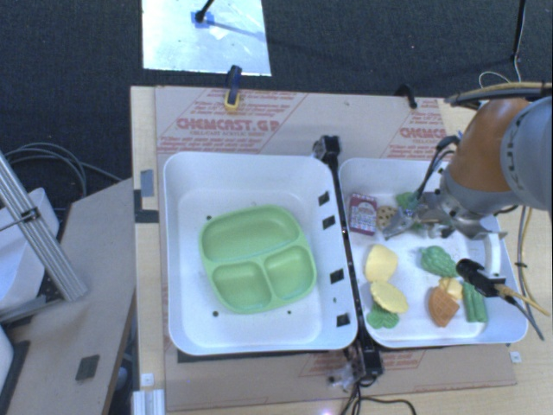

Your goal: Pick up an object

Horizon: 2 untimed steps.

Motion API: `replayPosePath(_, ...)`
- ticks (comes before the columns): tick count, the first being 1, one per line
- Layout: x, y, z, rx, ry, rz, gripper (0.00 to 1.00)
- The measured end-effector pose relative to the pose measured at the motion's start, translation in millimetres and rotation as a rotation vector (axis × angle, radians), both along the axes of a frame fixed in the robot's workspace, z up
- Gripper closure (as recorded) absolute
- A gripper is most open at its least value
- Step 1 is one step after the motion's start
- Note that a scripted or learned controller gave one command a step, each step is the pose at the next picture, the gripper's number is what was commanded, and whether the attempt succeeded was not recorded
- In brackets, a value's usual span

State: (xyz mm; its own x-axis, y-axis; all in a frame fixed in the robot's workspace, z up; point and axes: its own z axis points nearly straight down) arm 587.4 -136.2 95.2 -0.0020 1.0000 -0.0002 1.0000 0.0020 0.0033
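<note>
My gripper (400, 224) reaches into the right bin (406, 169) from the right and hangs low over its upper middle. Just left of it lie a small red box (362, 213) and a brown cookie-like piece (386, 213). A small green piece (406, 201) sits right above the gripper. Below it are a yellow piece (381, 263), a second yellow piece (390, 297) and a green lump (383, 319). A green leafy piece (438, 260), an orange and yellow cone-like piece (445, 303) and a green stick (474, 304) lie at the lower right.
The left bin (186, 232) holds a pale green divided tray (257, 257). A black ridge with clips (339, 240) separates the two bins. The arm's grey and orange body (497, 158) hangs over the right bin's upper right corner.
</note>
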Motion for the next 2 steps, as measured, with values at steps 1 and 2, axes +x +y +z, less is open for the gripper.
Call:
replayPosePath(1,36,-47,-8,0.008,0.004,-0.002,0.0)
replayPosePath(2,36,-45,3,0.003,-0.004,0.001,1.0)
